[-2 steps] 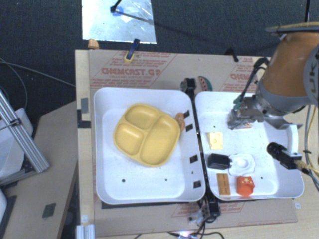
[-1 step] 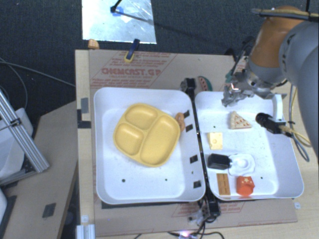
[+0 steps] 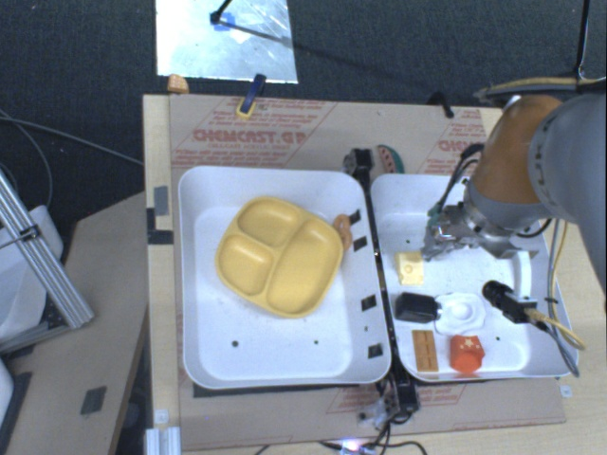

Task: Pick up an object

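Well, here the grey arm [image 3: 561, 150] reaches in from the right, orange band showing above the wrist. Its tool [image 3: 439, 242] hangs low over the far-left part of the right bin [image 3: 403, 202]. Spread or pressed together? I cannot tell from this angle, because the wrist covers the tip.

Just on the near side of the tool, a touch to the left, lies the pale yellow block [image 3: 411, 269], flat on the bin floor. It is very close to the tool, but whether the two touch is not clear. Nearer again, a black object [image 3: 414, 306] sits beside a white round piece [image 3: 460, 311], the pair close together. Along the near wall, a flat orange-brown block [image 3: 426, 350] lies next to a red-orange lump [image 3: 466, 353].

Over in the left bin [image 3: 204, 349], a yellow divided plate [image 3: 280, 254] with three compartments takes the middle. A small tan thing [image 3: 342, 226] sits at its right rim, by the wall between the bins.

Both bins rest on a brown printed board [image 3: 285, 131] on the bench. A small blue and yellow item [image 3: 251, 96] lies at the board's far edge.
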Action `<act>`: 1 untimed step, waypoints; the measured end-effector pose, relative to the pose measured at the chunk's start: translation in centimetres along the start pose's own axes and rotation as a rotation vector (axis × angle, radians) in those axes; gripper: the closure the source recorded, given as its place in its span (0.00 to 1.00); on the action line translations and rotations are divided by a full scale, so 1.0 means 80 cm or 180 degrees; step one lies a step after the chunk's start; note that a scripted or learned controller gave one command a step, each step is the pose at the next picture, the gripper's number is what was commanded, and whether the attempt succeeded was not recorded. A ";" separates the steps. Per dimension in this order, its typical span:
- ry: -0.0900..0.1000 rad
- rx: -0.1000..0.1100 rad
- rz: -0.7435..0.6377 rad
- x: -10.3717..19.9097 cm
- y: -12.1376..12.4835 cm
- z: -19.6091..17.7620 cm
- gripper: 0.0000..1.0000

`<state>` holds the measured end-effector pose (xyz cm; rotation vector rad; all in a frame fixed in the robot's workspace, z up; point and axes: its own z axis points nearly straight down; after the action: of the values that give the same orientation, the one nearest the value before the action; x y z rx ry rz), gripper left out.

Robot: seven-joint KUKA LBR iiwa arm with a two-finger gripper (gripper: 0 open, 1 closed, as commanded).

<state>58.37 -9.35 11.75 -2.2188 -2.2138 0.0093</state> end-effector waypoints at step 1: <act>0.0010 -0.0047 -0.0047 0.109 -0.039 -0.088 1.00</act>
<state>55.37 -0.61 18.83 -2.2083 -2.2357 -0.0106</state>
